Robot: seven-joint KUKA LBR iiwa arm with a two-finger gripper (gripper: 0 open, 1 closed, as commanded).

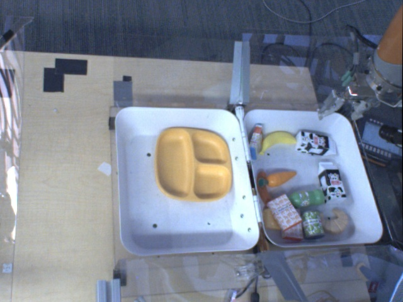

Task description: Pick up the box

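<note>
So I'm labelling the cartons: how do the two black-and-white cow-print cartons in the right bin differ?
The upper cow-print carton lies near the bin's far wall, long side running left-right, beside the yellow banana. The lower cow-print carton sits by the right wall, turned lengthwise toward the camera, next to the green bottle. Both share the same print and similar size.

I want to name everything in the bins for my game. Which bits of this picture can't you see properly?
- Gripper: small and blurred at the right bin's far corner, so its fingers are unclear.
- Arm: cut off by the right edge.
- Red-and-white box: printing too small to read.
- Round thing in the near right corner: too blurry to name.
- Tube by the bin's left wall: label unreadable.
</note>
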